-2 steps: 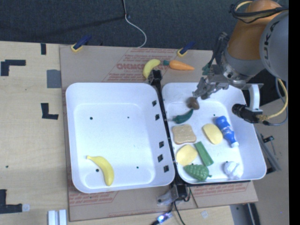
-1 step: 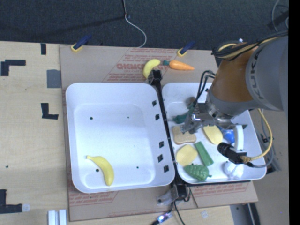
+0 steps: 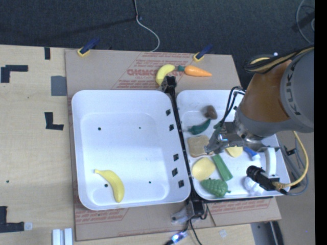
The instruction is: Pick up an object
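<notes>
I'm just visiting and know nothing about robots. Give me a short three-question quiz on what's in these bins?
1. True or false: the banana in the left bin lies near its front edge.
2. Which bin is the end effector over? A) left B) right
3. Fill in: the orange carrot lies ____ both bins, on the cardboard.

Key: 1 true; 2 B, it hangs over the right bin beside a tan piece and a green stick; 3 outside.
</notes>
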You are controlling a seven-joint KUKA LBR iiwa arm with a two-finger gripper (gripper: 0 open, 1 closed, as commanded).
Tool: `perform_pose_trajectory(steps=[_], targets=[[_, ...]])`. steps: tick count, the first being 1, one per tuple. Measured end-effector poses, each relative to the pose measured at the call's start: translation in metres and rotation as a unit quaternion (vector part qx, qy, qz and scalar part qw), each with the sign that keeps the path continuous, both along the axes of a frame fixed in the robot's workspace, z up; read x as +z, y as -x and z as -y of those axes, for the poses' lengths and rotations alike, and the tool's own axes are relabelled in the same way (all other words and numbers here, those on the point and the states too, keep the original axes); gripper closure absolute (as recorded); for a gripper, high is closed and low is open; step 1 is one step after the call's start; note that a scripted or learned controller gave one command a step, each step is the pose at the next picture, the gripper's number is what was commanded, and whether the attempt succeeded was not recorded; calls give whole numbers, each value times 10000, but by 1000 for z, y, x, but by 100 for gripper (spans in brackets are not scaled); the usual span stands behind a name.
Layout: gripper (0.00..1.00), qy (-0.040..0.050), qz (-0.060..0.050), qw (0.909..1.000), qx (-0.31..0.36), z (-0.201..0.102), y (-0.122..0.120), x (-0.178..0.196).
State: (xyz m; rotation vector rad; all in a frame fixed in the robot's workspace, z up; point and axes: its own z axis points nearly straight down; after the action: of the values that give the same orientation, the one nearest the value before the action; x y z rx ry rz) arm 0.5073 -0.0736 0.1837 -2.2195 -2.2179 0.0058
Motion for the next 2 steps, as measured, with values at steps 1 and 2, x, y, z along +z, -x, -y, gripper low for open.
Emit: perform_pose_trajectory(steps=[1, 2], targets=[[100, 28, 3, 10000, -53, 160, -4, -91], [100, -21, 37, 10000, 61, 28, -39, -99]])
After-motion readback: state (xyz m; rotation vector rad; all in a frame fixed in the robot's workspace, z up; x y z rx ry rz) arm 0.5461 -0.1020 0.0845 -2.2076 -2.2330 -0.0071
